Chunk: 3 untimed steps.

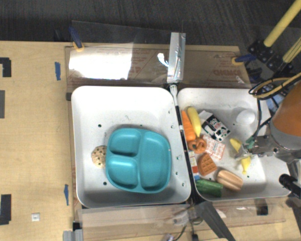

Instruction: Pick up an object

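The right bin (pixel 226 97) holds a jumble of toy food. A yellow banana (pixel 194 122) lies beside an orange carrot (pixel 188 129) along its left wall. Below them are an orange ring-shaped piece (pixel 198 144), a brown waffle (pixel 206 163), a tan bread roll (pixel 229 178) and a green cucumber (pixel 208 186). Two small yellow pieces (pixel 235 144) (pixel 246 163) lie near the bin's middle. My gripper (pixel 252 147) reaches in from the right, low over the bin, just right of the upper yellow piece. I see nothing held in it.
The left bin (pixel 85 104) carries a teal divided plate (pixel 139 158) with a speckled cookie (pixel 98 155) at its left side. A white round object (pixel 245 118) and a black-and-white box (pixel 214 127) sit in the right bin. Cables and yellow poles stand at the upper right.
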Available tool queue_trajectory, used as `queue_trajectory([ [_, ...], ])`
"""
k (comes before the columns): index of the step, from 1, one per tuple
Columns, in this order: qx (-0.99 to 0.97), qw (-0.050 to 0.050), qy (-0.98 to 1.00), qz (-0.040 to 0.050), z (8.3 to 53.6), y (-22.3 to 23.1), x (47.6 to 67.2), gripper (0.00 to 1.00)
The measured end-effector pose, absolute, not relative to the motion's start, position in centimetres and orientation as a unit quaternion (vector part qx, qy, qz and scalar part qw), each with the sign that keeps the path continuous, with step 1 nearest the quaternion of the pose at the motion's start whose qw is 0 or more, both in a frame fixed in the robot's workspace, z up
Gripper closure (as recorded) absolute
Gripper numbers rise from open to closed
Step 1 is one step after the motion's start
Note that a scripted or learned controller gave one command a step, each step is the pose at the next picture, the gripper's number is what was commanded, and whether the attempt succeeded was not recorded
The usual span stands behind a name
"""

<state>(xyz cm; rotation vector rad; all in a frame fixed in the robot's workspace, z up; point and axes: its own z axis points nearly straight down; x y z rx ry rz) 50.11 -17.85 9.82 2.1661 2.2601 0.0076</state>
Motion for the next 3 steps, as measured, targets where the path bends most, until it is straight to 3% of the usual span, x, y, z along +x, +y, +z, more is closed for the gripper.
queue_trajectory([
  [1,0.615,0.003,0.788,0.0016,18.6,-13.9,56.4,1.0],
  [2,0.484,0.006,0.875,0.002,10.4,-12.6,52.2,1.0],
  [3,0.593,0.002,0.805,0.0023,28.7,-3.0,54.5,1.0],
])
